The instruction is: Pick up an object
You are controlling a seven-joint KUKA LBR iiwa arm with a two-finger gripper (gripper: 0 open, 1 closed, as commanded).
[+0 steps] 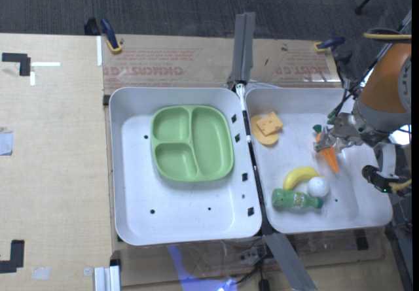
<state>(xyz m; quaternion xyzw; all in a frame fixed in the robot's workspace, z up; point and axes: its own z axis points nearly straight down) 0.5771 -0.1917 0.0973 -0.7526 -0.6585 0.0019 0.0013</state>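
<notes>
My gripper (pixel 327 142) hangs low over the right bin (pixel 288 101), near its right side. Directly at its tip lies an orange carrot (pixel 332 160), slanting down and to the right; the tip touches or overlaps the carrot's upper end. Left of the gripper sits a yellow cheese wedge (pixel 267 127). Below it lie a yellow banana (pixel 299 176), a white ball (pixel 317 186) and a green bottle (pixel 296 201) on its side, all close together.
The left bin (pixel 131 205) holds a green divided plate (pixel 193 144). A ridge with black clips (pixel 247 152) separates the two bins. Cardboard (pixel 170 64) lies behind the bins, and a wooden bench top (pixel 52 165) extends to the left.
</notes>
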